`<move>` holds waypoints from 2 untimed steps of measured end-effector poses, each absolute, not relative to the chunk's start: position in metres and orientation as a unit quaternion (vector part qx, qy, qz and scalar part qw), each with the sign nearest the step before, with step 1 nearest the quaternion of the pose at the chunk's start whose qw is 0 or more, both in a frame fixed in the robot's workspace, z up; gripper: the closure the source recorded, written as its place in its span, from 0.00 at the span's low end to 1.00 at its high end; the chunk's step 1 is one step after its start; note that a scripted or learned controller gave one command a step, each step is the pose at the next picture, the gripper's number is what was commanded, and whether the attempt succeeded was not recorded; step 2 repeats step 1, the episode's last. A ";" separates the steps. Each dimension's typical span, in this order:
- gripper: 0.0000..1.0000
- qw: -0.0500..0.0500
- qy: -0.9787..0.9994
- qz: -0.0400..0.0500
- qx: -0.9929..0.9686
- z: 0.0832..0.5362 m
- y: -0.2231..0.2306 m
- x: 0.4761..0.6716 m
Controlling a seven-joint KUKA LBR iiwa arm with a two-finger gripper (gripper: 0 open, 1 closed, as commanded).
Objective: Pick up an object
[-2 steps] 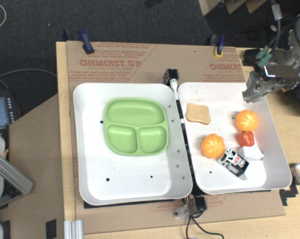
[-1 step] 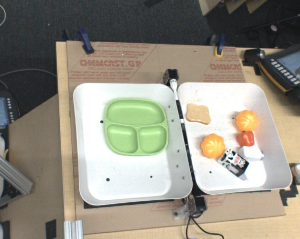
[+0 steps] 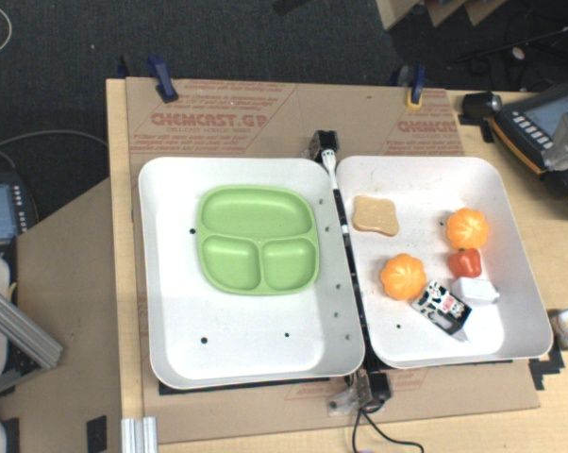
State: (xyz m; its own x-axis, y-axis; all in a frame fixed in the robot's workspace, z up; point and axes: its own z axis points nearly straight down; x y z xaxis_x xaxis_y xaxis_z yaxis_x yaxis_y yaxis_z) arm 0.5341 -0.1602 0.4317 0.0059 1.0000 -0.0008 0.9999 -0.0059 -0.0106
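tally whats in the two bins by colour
green: 1, divided plate
orange: 2, round fruits
tan: 1, bread slice
red: 1, small piece
white: 1, small block
black-and-white: 1, patterned item
total: 7

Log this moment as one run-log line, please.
stage: pre-pick | left bin: green divided plate | right bin: toast slice, two orange fruits, red piece, black-white item

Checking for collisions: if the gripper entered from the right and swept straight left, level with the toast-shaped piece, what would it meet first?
Probably the upper orange, once past the right bin's rim; its height is unclear.
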 end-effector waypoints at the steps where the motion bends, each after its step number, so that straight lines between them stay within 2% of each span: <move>1: 1.00 0.007 -0.706 0.004 -0.708 0.321 -0.149 0.476; 2: 1.00 0.007 -0.706 0.004 -0.708 0.321 -0.149 0.476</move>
